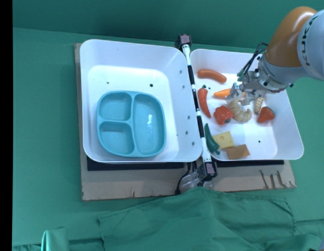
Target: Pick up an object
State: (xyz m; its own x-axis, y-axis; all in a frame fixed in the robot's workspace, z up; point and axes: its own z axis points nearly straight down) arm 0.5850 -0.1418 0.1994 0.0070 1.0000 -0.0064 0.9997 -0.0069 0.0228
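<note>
Camera view: tool is hovering upper right over a carrot; its opening I cannot tell. Carrot looks light, stiff, slippery; grip mid-length.

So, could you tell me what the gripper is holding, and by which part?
It cannot be told: the gripper hangs low over the croissant and carrot.

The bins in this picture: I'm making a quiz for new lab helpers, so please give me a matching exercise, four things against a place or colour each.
Things:
1. divided plate
2. sausage
3. cheese wedge
4. strawberry

Descriptions:
A. yellow, near the right bin's front edge
B. light blue, in the left bin
C. red, on the right bin's right side
D. orange-red, long, at the right bin's far end

Pairs: 1-B, 2-D, 3-A, 4-C
</note>
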